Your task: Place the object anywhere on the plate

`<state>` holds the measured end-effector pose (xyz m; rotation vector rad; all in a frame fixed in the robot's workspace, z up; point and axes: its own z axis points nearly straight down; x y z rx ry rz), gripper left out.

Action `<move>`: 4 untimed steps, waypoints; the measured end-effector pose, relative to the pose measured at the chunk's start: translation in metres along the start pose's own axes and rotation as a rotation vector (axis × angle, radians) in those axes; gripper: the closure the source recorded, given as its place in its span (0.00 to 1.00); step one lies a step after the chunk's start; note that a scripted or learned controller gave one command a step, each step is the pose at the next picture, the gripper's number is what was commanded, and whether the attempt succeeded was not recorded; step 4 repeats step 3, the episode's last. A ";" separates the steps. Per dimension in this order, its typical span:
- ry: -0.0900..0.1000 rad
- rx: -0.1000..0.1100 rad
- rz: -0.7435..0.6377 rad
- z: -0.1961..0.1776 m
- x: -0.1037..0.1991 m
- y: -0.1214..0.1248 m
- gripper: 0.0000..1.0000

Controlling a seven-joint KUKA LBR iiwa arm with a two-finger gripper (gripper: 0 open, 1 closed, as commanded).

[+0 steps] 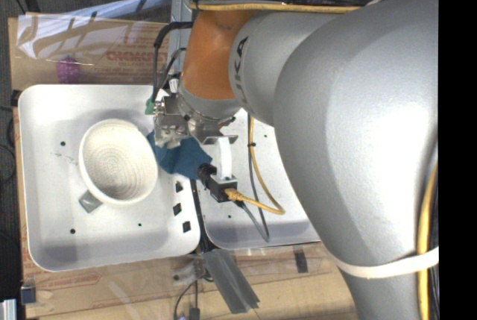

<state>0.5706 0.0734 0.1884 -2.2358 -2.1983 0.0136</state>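
White plate (115, 162) is seen in the left of 2 bins (45, 236). Just beside its right rim, a blue object (181, 160) is found beneath the gripper (170, 133), but a grip cannot be told.

**Arm stretched in from the right, wrist turned down**

The grey arm (358, 124) comes in from the right of the camera view, its thick upper links so close under the camera that they cover most of that side. The body narrows toward the left into the orange band (211, 57), which sits just above the wrist. Below the band the wrist points downward and carries a cluster of metal and black fittings, with a yellow cable (257, 201) looping off it. The gripper (170, 133) hangs beneath that cluster, seen almost end-on from above. The wrist hardware hides how the jaws stand.
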 end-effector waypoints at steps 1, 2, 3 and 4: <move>0.000 -0.002 0.163 -0.011 0.078 -0.029 1.00; -0.001 -0.011 0.469 0.081 0.133 -0.075 1.00; 0.000 -0.002 0.336 0.038 0.146 0.011 1.00; 0.000 -0.002 0.336 0.038 0.146 0.011 1.00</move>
